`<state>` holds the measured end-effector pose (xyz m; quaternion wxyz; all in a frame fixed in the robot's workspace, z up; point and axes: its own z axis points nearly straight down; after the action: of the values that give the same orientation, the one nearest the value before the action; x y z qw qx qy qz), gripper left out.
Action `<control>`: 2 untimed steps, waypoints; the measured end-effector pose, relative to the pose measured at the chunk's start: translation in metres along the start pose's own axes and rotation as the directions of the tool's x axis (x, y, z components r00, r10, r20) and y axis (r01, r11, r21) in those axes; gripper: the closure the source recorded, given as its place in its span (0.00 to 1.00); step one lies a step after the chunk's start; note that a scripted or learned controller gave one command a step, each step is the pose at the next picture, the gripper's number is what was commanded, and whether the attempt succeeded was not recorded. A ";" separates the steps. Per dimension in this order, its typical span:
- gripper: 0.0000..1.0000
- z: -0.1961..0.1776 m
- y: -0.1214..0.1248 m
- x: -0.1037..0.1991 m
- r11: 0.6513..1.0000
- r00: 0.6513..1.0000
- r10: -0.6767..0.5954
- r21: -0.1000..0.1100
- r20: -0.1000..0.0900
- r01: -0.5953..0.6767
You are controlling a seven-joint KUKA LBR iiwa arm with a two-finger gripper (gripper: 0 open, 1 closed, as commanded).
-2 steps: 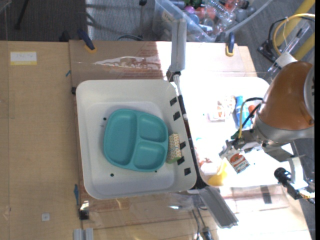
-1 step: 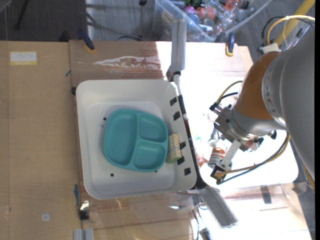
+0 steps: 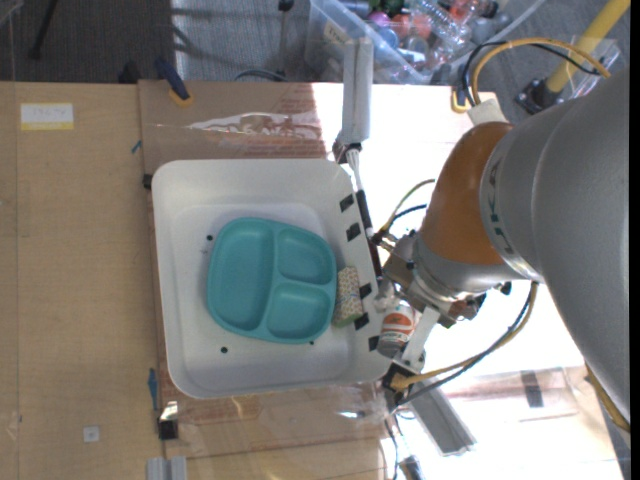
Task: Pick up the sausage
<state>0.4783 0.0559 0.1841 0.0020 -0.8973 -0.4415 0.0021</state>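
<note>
Camera view: teal divided plate [image 3: 270, 279] fills the left bin [image 3: 190, 198]; a sponge [image 3: 348, 294] at its 3 o'clock edge; claw [image 3: 398, 330] state unclear, arm [image 3: 540, 198] overhead.

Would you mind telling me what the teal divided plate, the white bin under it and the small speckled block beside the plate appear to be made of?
The teal divided plate looks like moulded plastic: uniform colour, soft sheen, rounded compartment ridges. The white bin also looks like plastic, matte, with smooth rounded corners and a shallow raised rim. The speckled block seems to be a sponge or foam piece, judging by its dotted, porous-looking face, though it is too small to be sure.
</note>
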 end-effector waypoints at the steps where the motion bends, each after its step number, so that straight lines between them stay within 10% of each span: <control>1: 1.00 -0.122 0.017 -0.021 0.935 0.935 -0.355 -0.006 0.000 0.355; 2: 1.00 -0.017 0.036 -0.046 0.566 0.566 -0.825 -0.003 0.002 0.825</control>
<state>0.4789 -0.0020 0.2014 0.0011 -0.5882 -0.8087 0.0003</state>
